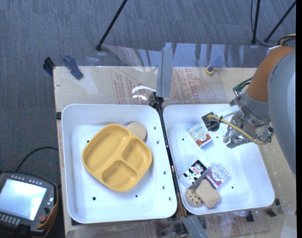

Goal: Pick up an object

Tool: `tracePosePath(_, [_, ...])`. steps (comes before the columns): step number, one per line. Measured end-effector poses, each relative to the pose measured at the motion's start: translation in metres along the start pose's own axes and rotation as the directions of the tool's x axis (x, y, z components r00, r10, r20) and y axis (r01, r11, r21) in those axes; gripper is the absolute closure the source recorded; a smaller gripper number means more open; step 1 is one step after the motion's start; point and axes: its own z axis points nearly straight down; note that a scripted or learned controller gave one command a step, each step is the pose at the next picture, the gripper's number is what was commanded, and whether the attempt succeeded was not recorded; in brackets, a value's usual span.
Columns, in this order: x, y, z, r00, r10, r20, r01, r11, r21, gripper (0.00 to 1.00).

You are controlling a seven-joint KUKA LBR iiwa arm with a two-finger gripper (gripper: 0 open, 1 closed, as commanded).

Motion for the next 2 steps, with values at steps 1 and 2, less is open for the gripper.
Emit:
tracePosePath(1, [-0.014, 0.019, 0.051, 1.000, 0.010, 0.013, -0.010, 1.000, 0.005, 1.00])
tracePosePath(2, [-0.003, -0.003, 0.096, 1.000, 0.010, 0.011, -0.010, 1.000, 0.006, 1.00])
